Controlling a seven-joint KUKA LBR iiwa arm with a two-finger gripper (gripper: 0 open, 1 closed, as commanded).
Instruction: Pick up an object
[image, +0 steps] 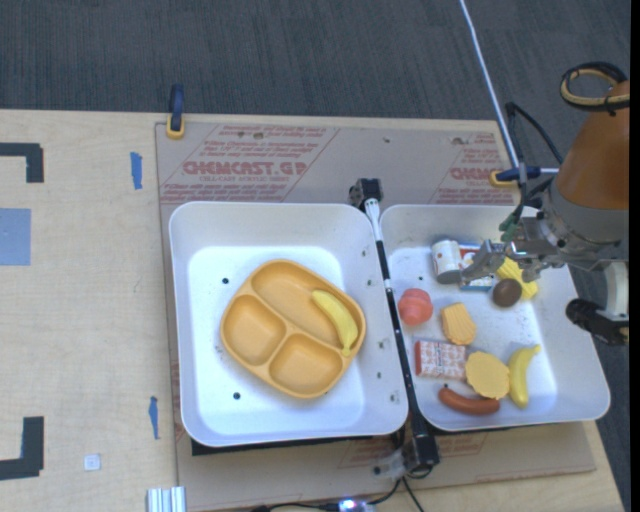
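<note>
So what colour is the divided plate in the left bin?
Orange-yellow; the divided plate shows clearly in the camera view, with a yellow banana in it.

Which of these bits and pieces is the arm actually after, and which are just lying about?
Likely part of the job, where the gripper hovers in the right bin:
brown piece
yellow piece
white can

Lying about for now:
tomato
corn
sausage
right-bin banana
tray with its banana, left bin

dark grey carpet floor (300, 50); pale wooden bench (80, 330), blue tape marks (136, 170).
</note>
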